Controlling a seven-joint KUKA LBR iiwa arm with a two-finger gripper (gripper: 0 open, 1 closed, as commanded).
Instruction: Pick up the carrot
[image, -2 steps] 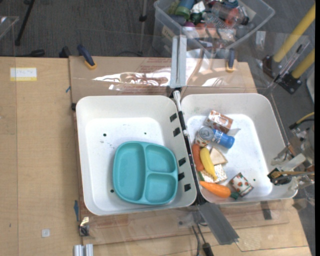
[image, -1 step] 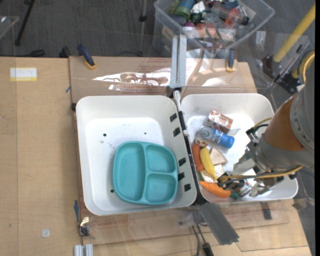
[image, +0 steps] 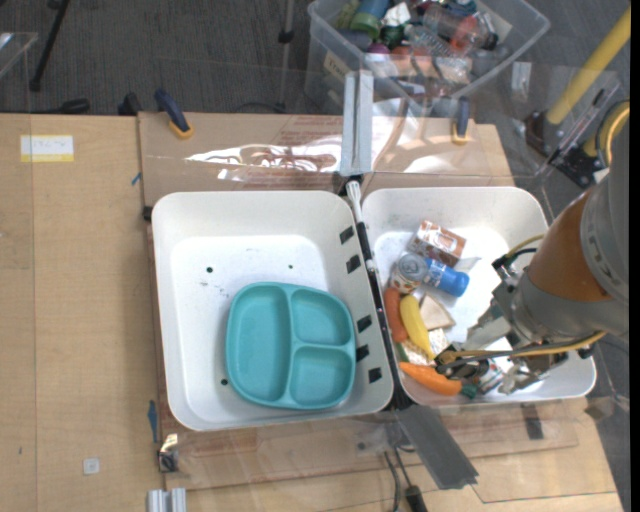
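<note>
One carrot (image: 430, 378) is seen lying in the right bin (image: 520, 205) at its near-left corner, its long axis running left to right. The pincer (image: 478, 366) is lowered just to its right; its grip cannot be told.

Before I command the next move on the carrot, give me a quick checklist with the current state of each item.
1. Carrot located: ok, it lies at the near edge of the right bin.
2. Carrot free of clutter: not ok, the banana lies right beside it, along with other small items.
3. Hand near the carrot: ok, it sits low in the right bin, just right of the carrot.
4. Carrot between the hand's grips: cannot tell, the tip is lost in clutter.
5. Teal divided plate in the left bin out of the way: ok.
</note>
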